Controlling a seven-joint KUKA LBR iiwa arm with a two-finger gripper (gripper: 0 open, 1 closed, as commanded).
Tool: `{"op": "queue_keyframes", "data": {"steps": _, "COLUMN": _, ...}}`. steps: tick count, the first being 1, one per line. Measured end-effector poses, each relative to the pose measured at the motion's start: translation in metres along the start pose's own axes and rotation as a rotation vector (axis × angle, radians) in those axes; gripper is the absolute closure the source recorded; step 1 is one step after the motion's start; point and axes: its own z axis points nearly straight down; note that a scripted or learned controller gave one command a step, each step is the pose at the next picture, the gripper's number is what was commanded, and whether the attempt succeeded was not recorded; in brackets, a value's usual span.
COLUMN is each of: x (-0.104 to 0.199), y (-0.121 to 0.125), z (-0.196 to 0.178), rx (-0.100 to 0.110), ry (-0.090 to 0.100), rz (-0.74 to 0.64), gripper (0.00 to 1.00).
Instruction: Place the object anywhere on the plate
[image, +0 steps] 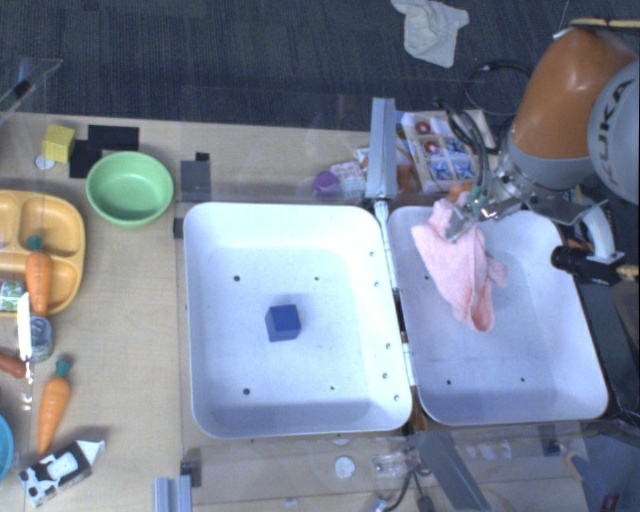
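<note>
Pink cloth (462, 268) hangs from the gripper (468, 218) in the upper part of the right bin (560, 390), its top corner pinched between the fingers and the rest drooping in folds toward the bin floor, lower end near the middle of that bin. Whether the tail of the cloth touches the floor cannot be told. The gripper sits at the upper left of the right bin, clamped on the cloth, with the grey arm (585, 110) and its orange band reaching in from the upper right of the frame. Left of it, across the divider, the left bin (330, 400) holds a blue cube (284, 321) just left of its centre. Outside the bins, at the upper left of the frame, stands a green bowl (129, 187), and below it at the left edge lies a yellow tray (55, 235) with a carrot (38, 281) on it. A second carrot (52, 400) lies lower on the bench. Behind the bins, near the top centre, sit some packets (440, 150), and a crumpled white rag (432, 28) lies on the dark floor at the top.
</note>
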Motion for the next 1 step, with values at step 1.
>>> {"op": "queue_keyframes", "data": {"steps": 1, "x": 0.0627, "y": 0.0143, "z": 0.0446, "rx": 0.004, "ry": 0.004, "rz": -0.092, "gripper": 1.00}}
